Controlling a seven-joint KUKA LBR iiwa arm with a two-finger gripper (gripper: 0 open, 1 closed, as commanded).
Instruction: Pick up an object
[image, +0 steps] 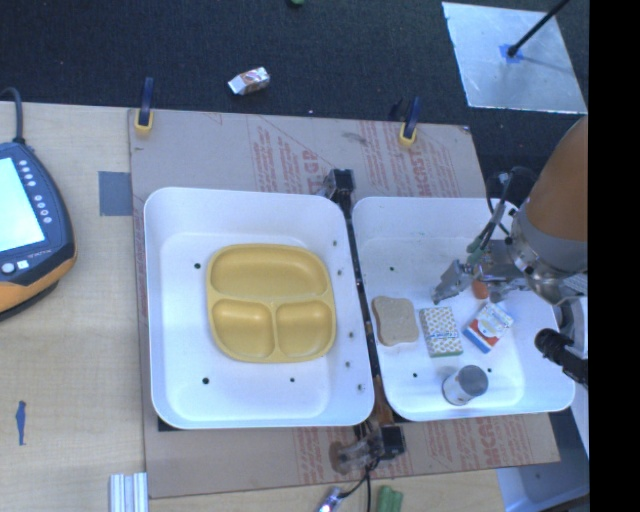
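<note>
The gripper (472, 277) hangs low over the right bin (400, 225), reaching in from the right side under the grey and orange arm (560, 200). Its metal parts are tangled in outline from this angle, and whether the fingers stand apart or together cannot be told; nothing is seen held between them.

Taking the gripper as the landmark, the closest object is a small packet (489, 328), white with red and blue markings, lying just below and slightly right of it, tilted on the bin floor. A small orange patch sits right by the gripper, too small to identify. Below and to the left lies a speckled block (441, 331), rectangular, long axis running roughly up and down the view with a slight lean. Further left is a tan bread-shaped sponge (396, 320), flat on the floor. Lowest of all, near the front wall, lies a grey tin (464, 384) on its side.

Judgement: the packet is the likeliest target, needing only a short move toward the front wall and a descent.

Well to the left, the left bin (170, 300) holds a yellow divided tray (270, 300).
</note>
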